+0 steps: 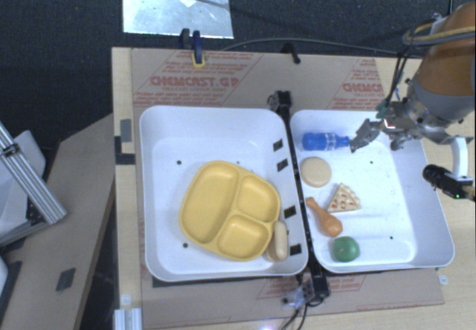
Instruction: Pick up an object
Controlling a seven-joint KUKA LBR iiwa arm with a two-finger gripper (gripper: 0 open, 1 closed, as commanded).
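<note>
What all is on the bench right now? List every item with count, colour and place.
White bins: 2, side by side on bench.
Divided tray: 1, yellow, left bin.
Bread roll: 1, beige, left bin, against tray's near right edge.
Bottle: 1, blue, right bin, far left.
Round biscuit: 1, tan, below bottle.
Pizza slice: 1, tan-red, right bin middle.
Drumstick: 1, orange-brown, beside slice.
Ball: 1, green, near edge.
Gripper: 1, grey, over right bin.
</note>
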